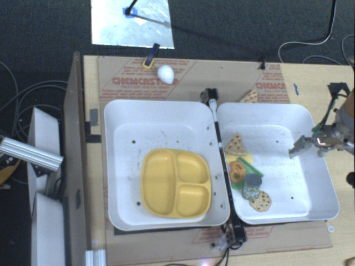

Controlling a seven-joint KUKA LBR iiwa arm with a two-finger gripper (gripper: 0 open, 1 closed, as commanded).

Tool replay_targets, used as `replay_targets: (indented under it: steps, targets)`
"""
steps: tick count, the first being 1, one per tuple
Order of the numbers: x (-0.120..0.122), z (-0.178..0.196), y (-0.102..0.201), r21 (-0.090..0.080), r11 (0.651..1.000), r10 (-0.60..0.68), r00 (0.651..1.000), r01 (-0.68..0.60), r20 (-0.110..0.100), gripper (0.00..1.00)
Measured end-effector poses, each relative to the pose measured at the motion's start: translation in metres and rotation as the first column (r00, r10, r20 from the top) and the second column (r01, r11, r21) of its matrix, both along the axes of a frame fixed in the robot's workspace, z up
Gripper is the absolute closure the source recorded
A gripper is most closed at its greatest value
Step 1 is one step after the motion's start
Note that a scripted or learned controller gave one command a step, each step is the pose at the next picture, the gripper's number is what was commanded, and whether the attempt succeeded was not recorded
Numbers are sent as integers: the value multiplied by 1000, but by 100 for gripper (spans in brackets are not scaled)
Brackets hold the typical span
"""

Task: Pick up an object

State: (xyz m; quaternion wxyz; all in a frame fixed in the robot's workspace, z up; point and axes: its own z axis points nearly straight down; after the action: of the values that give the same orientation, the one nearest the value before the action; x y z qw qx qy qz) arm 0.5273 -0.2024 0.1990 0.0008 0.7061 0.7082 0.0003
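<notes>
A small pile sits against the right bin's (310, 148) left wall: a cracker wedge (235, 143), an orange toy (238, 170), a little jar (252, 186), a cookie (260, 200). The jar looks rigid and light, best taken across its sides. The gripper (299, 147) hovers well apart, nothing held.
</notes>
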Motion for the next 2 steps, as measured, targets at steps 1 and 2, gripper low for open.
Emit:
replay_targets:
  steps: [1, 2]
  targets:
    - [-32, -56, 67, 5, 1000, 4, 1000, -4, -6, 0]
    - [-41, -117, 92, 1, 1000, 1, 1000, -1, -1, 0]
